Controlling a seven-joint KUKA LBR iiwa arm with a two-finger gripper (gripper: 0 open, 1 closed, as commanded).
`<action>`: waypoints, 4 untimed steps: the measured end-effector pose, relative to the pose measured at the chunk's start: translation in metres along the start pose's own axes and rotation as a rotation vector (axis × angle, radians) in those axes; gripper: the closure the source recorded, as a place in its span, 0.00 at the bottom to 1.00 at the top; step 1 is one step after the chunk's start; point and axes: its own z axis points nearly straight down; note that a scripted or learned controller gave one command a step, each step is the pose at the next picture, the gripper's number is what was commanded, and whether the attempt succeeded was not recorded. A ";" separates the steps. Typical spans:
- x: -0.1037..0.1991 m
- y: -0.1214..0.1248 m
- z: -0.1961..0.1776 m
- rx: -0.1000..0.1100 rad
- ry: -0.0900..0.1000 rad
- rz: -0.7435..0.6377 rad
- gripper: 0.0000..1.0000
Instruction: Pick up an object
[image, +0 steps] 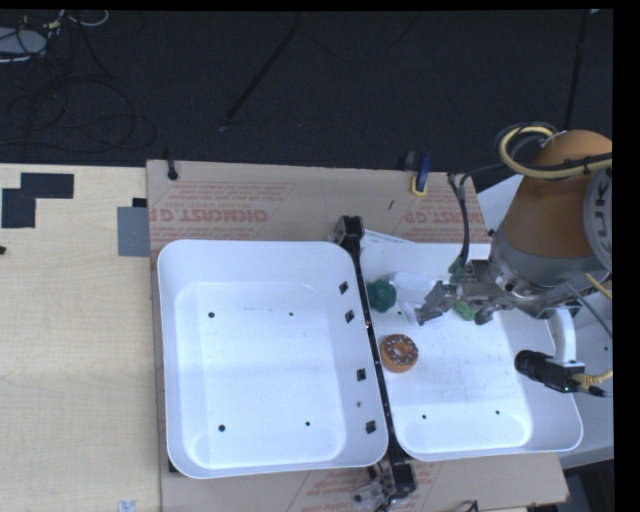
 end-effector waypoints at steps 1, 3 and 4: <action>0.010 -0.044 0.127 0.004 -0.001 0.002 0.00; -0.054 -0.040 -0.027 -0.008 -0.004 0.004 0.00; -0.123 -0.073 -0.077 -0.003 -0.004 0.006 0.00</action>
